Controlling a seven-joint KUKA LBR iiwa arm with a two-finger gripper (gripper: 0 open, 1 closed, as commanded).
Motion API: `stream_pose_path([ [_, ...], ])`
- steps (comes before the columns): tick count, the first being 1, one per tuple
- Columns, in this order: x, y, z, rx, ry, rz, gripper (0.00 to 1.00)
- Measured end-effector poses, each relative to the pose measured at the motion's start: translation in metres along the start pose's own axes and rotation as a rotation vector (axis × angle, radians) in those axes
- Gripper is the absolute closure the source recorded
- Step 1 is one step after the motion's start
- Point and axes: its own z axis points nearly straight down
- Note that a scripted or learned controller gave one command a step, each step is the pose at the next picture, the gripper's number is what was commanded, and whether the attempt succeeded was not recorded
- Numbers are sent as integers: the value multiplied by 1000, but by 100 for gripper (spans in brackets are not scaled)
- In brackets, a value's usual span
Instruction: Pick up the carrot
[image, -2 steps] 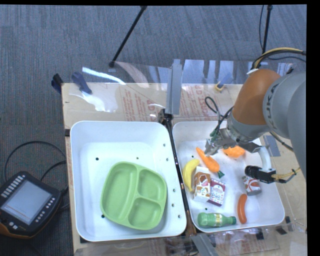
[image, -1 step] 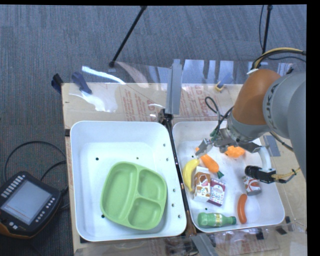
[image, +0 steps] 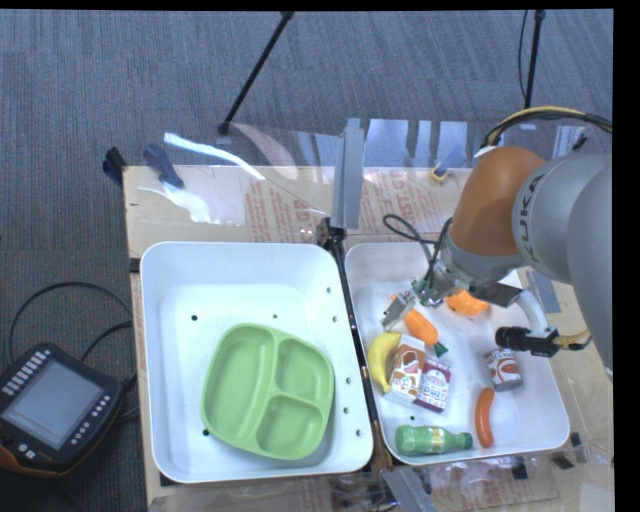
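The carrot (image: 422, 327) is orange with a small green tip. It lies slantwise in the middle of the right bin (image: 540, 425), tip pointing down-right. My gripper (image: 410, 303) reaches in from the right and sits low over the carrot's upper-left end, touching or nearly touching it. The arm's orange band (image: 495, 210) rises behind it and hides part of the bin's back.
Around the carrot lie a banana (image: 382, 360), a printed snack box (image: 420, 375), a green bottle (image: 430, 438), a red sausage (image: 485, 416), a small can (image: 503, 368) and an orange piece (image: 468, 303). The left bin (image: 175, 300) holds a green divided plate (image: 268, 390).
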Motion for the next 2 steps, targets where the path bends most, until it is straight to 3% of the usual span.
stream_pose_path([
  [1,-1,0,-8,-1,1,4,100],
  [2,106,5,-100,2,1,-114,100],
])
